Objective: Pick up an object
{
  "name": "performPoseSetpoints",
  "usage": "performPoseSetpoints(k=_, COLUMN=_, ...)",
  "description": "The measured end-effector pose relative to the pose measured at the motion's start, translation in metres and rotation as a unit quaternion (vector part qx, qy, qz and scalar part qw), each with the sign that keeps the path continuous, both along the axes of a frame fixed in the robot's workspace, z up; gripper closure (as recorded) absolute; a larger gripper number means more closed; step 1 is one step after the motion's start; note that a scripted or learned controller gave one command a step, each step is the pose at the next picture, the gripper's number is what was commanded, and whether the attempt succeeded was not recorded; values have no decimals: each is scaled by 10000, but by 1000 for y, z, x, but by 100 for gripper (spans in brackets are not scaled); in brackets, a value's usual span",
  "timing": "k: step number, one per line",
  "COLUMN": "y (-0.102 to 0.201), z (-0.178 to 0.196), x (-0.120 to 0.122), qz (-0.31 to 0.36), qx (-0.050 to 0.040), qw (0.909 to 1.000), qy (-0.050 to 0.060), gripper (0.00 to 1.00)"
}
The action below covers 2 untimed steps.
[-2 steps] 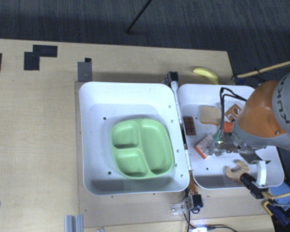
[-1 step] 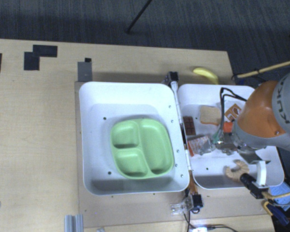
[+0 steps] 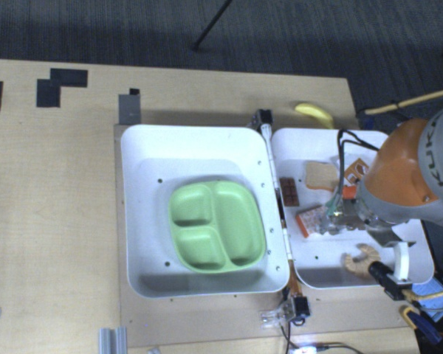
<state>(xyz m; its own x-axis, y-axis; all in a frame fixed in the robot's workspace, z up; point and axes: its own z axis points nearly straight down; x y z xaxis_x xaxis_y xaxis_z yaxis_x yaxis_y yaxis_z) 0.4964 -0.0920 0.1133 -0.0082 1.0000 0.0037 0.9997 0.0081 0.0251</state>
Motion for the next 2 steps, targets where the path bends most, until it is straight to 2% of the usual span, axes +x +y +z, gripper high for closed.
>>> performPoseSetpoints(k=1, y=-69, z=-20, x=73, qz=-16, qx=-49, qw=10000, qy=13, gripper=100)
performPoseSetpoints(k=2, y=-68, z=-23, x=71, qz=-20, qx=-46, qw=10000, qy=42, gripper=0)
